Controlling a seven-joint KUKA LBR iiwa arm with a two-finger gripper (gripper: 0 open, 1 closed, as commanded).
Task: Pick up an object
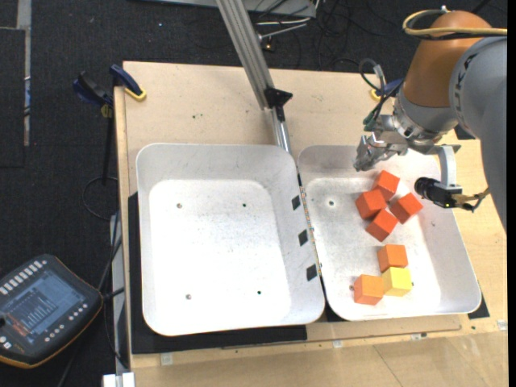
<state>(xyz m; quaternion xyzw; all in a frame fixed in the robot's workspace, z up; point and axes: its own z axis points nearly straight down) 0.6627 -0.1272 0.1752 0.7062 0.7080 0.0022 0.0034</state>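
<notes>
The gripper (367, 158) hangs at the upper right, just above the red blocks (385, 203). Whether its fingers are apart cannot be told. It probably needs to go down next.

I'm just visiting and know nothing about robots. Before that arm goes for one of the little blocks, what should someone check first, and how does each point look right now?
1. Blocks within reach: ok. Several orange blocks, such as the top one, and a yellow block lie in the right bin.
2. Gripper near a target: ok, it hangs at the far end of the right bin, close beside the top orange block.
3. Gripper carrying nothing yet: cannot tell.
4. Target free of neighbours: not ok, the upper orange blocks sit clustered together.
5. Left bin out of the arm's way: ok.
</notes>
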